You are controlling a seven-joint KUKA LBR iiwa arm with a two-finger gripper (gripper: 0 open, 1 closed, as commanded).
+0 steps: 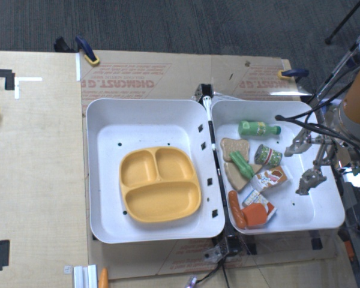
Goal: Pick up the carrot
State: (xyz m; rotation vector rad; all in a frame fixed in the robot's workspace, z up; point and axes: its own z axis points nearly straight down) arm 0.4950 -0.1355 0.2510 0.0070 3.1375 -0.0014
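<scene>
Two shallow white bins are sitting side by side on the table, and the gripper (pixel 306 162) is hanging over the right bin (pixel 324 218), near its right wall, with its metal fingers (pixel 297 144) spread wide and holding nothing. The carrot (pixel 236 209), a slim orange-red stick, is lying well to the left of the fingers and nearer the camera, along the left wall of that same bin, close to its front corner. Just beside the carrot, toward the fingers, an orange-and-white carton (pixel 256 212) is touching or nearly touching it. Between the carrot and the fingers a small white box (pixel 270 179) is resting; farther back a green can (pixel 267 155), a green bottle (pixel 258 128) and two slices of toast (pixel 234 149) with a green pod (pixel 242 164) across them are crowding the bin's left half. Far to the left of the fingers, the left bin (pixel 102 179) is holding a yellow divided plate (pixel 160 184). The arm appears to be in the approach step, with no grasp begun. The next move is likely calling for travel leftward and forward over the clutter, turning the fingers to straddle the carrot's narrow width, then descending without catching the carton or the bin wall.
</scene>
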